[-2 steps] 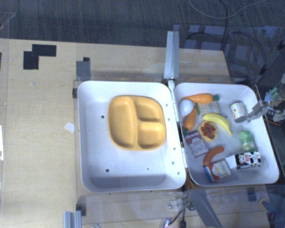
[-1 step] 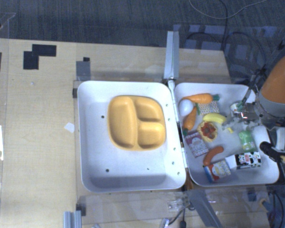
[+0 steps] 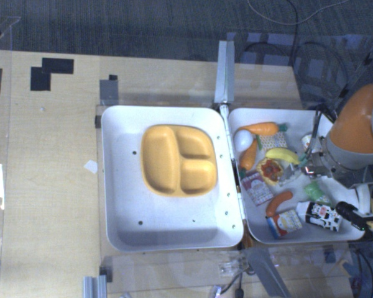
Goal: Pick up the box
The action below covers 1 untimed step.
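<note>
Gripper (image 3: 308, 163), as we read the camera view, hangs low in the right bin (image 3: 354, 236), reaching in from the right under the orange-banded arm (image 3: 357, 132). We cannot tell how it is set: the tip is small, dark and blurred against the toys beneath it, and nothing shows between its parts.

We take the box (image 3: 257, 187) to be the small flat carton with reddish print, lying flat on the bin floor close to the wall the two bins share. It sits to the left of the gripper in this view and slightly toward the near edge, with a round red-and-yellow toy (image 3: 270, 169) between them and a sausage (image 3: 280, 202) just beside its near-right corner. Its long axis seems to run obliquely from upper left to lower right, though the tilt is hard to read at this size.

A second printed carton (image 3: 285, 222) lies nearer the front wall, so which one is meant is our judgement. The left bin (image 3: 121, 166) holds a yellow divided tray (image 3: 177, 159), well apart from all this.
</note>
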Available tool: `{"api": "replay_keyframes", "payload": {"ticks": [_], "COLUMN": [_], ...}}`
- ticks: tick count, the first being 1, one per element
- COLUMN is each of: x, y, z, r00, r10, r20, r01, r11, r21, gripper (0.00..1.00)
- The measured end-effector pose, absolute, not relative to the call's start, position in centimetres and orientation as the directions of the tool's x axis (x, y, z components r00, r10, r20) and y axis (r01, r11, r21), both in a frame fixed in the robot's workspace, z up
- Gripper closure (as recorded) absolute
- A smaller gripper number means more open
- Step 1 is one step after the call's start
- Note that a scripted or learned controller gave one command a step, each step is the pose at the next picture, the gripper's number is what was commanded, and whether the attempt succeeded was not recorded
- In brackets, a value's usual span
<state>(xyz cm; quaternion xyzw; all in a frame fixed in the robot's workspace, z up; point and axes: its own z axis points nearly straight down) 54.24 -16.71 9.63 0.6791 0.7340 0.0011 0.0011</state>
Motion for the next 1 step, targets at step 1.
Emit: {"api": "replay_keyframes", "payload": {"ticks": [1], "x": [64.3], "y": [-12.15], "z": [18.18], "r00": [-0.069], "r10": [0.998], "r20": [-0.001], "r01": [0.998], "r11": [0.069], "r21": [0.007], "gripper": [0.0]}}
